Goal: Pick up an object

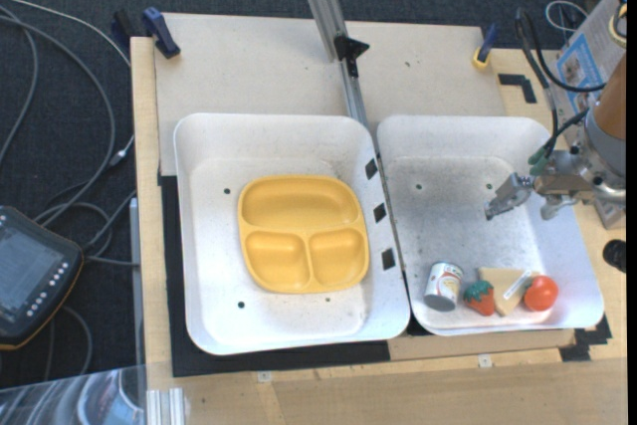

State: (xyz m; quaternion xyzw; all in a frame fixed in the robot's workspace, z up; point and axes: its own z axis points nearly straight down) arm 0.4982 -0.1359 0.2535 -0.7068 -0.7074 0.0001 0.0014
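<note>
Lying along the right bin's [587, 254] near wall, a small can [443, 286], strawberry [481, 298], wedge [506, 288] and tomato [540, 294] form a row. Farther back the pincer [503, 201] hovers just above them; whether it is apart or together cannot be told.

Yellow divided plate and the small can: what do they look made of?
Yellow divided plate: likely moulded plastic, matte-satin, judging by uniform colour, rounded compartment ridges and soft highlights. Small can: probably metal with a printed label, given its shiny silver end; a toy replica is possible.
</note>
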